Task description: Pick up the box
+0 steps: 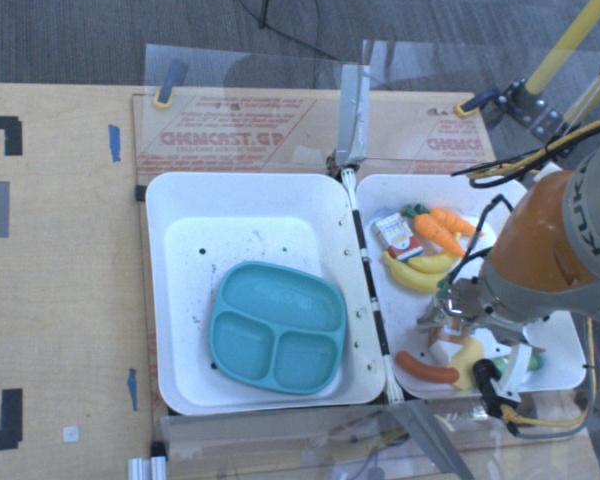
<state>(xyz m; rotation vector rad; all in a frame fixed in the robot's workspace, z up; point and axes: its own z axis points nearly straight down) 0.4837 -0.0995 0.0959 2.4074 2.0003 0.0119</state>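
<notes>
Tool (442,320) hangs low in right bin (570,363), near hot dog (427,368); grip state cannot be told. Box (392,231) lies at bin's far end beside banana (416,270) and carrots (442,229). Likely light, stiff carton: grip across short sides.

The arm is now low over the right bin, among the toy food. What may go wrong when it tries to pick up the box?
1. The box lies at the far left of the right bin, while the gripper sits lower down, near the sausage, so it may close on the wrong item.
2. The banana and carrots crowd the box and may be pushed or taken with it.
</notes>
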